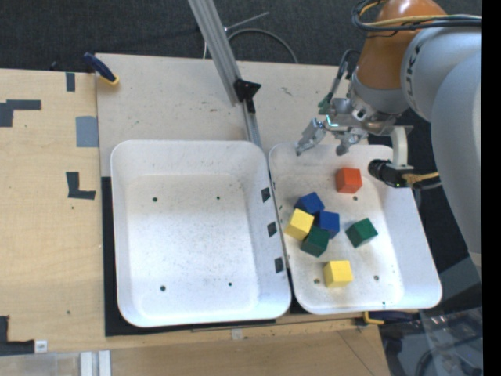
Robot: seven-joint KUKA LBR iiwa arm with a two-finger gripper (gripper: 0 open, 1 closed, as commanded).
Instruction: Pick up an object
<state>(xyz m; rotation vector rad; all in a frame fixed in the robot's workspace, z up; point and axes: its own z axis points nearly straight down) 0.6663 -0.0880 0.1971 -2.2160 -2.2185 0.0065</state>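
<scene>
Orange cube [349, 180], white bins [125, 163]

This is looking like a robotics lab. A grey industrial arm [438, 77] is reaching over a pale wooden worktop [47, 233] that is carrying two shallow white bins [125, 171] side by side. Grey tape marks [86, 131] are sticking to the wood, and a metal rail [215, 34] is slanting overhead.

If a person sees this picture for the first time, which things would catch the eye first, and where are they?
Probably the big grey arm with its orange band at the upper right, its gripper open above the far end of the right bin. Next comes the cluster of coloured cubes in that bin, with the orange cube lying apart from it, nearest the gripper. The left bin is a broad white expanse beside it.
</scene>
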